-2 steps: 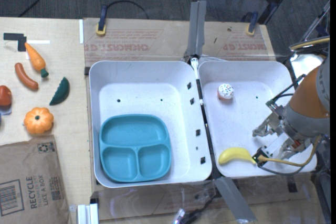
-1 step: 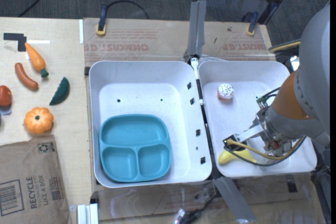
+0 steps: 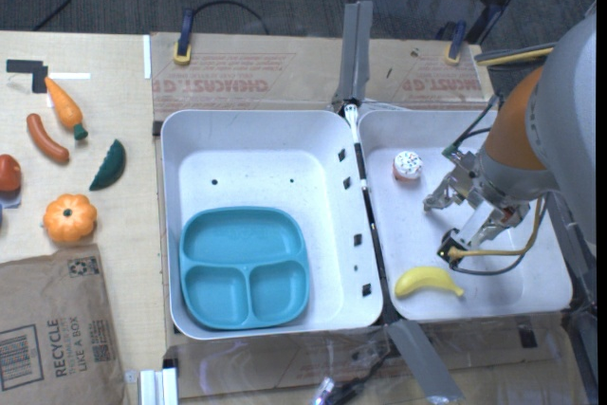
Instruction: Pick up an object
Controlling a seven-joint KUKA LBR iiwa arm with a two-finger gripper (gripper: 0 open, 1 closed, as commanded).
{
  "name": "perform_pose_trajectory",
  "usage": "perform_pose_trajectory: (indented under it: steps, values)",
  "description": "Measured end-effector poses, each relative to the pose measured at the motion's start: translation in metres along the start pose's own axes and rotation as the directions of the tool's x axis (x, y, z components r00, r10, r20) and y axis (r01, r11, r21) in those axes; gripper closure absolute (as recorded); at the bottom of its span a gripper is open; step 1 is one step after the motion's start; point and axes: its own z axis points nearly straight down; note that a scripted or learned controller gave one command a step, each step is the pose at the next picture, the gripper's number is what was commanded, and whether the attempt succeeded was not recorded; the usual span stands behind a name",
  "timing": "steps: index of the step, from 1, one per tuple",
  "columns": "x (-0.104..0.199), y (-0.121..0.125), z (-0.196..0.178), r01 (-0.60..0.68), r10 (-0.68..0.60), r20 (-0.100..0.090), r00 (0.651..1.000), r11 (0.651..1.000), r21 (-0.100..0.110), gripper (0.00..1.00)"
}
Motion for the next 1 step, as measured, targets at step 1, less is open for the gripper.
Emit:
perform_pose_trajectory:
  steps: [1]
  values:
    - [-0.0685,-0.0312,0.0005,-0.082,0.082,-0.001,0.997,0.997,0.002,0.0]
